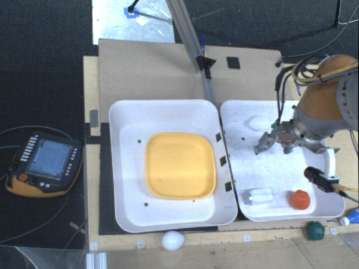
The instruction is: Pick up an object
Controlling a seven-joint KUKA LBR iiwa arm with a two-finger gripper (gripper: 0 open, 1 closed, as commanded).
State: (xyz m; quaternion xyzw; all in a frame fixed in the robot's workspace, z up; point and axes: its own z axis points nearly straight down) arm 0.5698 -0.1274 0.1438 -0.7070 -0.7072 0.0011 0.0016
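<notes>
In the right bin [241, 167] lie a red round object [300, 199] at the front right, a pale clear object [259, 195] at the front left, and a white oval object [259, 123] near the back. My gripper [275, 141] hangs over the middle of this bin, behind the red object and in front of the white oval. Its two dark fingers stand spread apart with nothing between them. A yellow square plate [180, 165] lies in the left bin [126, 150].
A white egg-shaped object [173, 240] and a dark green ball [314, 231] lie on the bench in front of the bins. A teach pendant [44, 161] sits at far left. A slanted metal pole [188, 29] rises behind the bins. Cables loop near the arm's wrist [322, 94].
</notes>
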